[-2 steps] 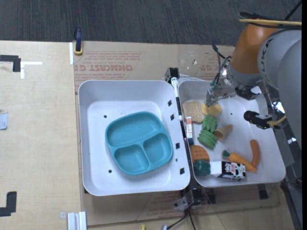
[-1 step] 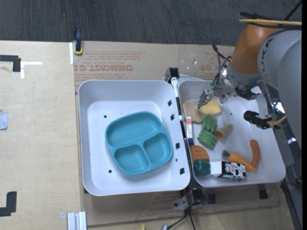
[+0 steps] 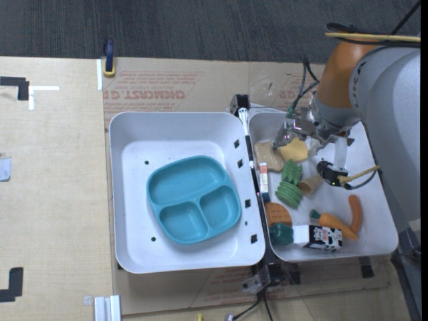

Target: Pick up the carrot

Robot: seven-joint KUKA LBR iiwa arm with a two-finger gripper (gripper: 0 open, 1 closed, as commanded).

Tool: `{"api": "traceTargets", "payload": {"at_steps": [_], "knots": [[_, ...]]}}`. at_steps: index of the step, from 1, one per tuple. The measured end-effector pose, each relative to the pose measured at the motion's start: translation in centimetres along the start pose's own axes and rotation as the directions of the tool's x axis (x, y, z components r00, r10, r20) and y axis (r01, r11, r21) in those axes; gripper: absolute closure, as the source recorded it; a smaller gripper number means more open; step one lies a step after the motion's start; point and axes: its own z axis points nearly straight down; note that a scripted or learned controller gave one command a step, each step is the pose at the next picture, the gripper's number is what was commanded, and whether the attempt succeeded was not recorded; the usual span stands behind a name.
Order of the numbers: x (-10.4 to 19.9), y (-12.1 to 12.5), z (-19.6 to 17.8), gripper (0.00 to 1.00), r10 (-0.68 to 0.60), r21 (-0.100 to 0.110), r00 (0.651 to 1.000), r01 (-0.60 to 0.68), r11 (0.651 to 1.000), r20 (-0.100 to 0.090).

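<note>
Readable text: one spot only
Red print is showing upside down on the cardboard sheet (image 3: pixel 155 89) (letters too blurred to read).

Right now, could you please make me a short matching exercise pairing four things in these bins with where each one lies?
Things:
1. blue divided plate
2. carrot
3. sausage
4. milk carton

Places:
A. right bin, along the front wall
B. middle of the left bin
C. right bin, just right of the carrot
D. right bin, just behind the milk carton

Pairs: 1-B, 2-D, 3-C, 4-A
</note>
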Motion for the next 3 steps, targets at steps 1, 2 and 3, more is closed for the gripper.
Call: {"api": "traceTargets", "payload": {"at_steps": [1,2,3], "knots": [[-1.1,-7.4,-5.2,0.0,0.456,0.007,0.89,-0.456,0.89,0.002],[-5.4,-13.4,-4.8,0.0,0.042,0.005,0.999,-0.042,0.999,-0.002],[-10.2,-15.3,0.0,0.0,-0.107,0.003,0.994,0.107,0.994,-0.003]]}}
